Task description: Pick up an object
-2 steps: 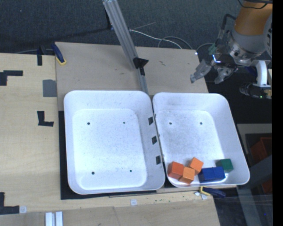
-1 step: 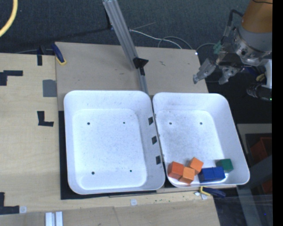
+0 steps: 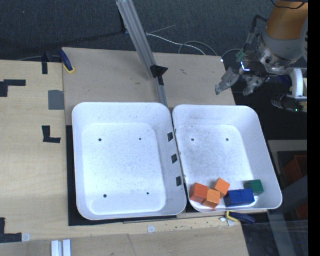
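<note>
Hovering above the far right corner of the worktop (image 3: 120, 70), the gripper (image 3: 237, 86) hangs beyond the back rim of the right bin (image 3: 260, 125), with its two fingers spread apart and nothing between them. The grey arm with its orange band (image 3: 287, 15) enters from the upper right, and its upper part is cut off by the frame's top edge.

All the blocks lie crowded into the near right corner of the right bin: an orange block (image 3: 199, 191), a second orange block (image 3: 221, 186) just beside it, and a third orange block (image 3: 213, 198) touching or nearly touching both. A blue block (image 3: 239, 197) lies just right of them, against the near rim, and a green block (image 3: 256, 186) lies behind it close to the right wall. Whether the blue block touches the green one is hard to tell. The rest of that bin's floor is open, so room for approach lies on the far and left sides of the cluster; the rim hems it in on the near and right sides.

The left bin (image 3: 80, 150) stands flush beside the right one. A metal rail (image 3: 142, 42) slants across the worktop's far side, ending near the seam between the bins.
</note>
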Tool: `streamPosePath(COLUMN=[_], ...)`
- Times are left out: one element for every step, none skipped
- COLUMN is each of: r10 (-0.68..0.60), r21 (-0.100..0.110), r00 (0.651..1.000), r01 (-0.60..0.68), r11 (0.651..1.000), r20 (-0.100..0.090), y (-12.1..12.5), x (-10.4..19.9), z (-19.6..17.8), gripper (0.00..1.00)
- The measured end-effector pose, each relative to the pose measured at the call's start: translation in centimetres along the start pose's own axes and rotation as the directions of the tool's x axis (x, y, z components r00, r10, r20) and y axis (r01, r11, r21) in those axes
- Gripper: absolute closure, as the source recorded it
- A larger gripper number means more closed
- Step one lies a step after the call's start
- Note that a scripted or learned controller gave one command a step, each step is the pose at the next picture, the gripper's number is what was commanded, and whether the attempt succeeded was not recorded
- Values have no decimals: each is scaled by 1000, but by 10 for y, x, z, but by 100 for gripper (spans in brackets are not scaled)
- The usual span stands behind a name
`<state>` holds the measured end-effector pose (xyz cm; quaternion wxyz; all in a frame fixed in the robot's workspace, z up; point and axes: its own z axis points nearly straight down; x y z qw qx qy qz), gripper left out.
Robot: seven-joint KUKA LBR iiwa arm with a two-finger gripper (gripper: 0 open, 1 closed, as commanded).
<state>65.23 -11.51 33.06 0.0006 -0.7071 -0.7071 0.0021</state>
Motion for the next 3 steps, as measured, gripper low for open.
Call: streamPosePath(r10=[-1, 1, -2], r21=[-8, 4, -6], r00=[1000, 1000, 1000], r01=[1, -1, 2], r11=[1000, 1000, 1000], r20=[-2, -1, 0], y=[-36, -8, 27], x=[5, -15, -7], z=[-51, 23, 7], gripper=[0, 0, 0])
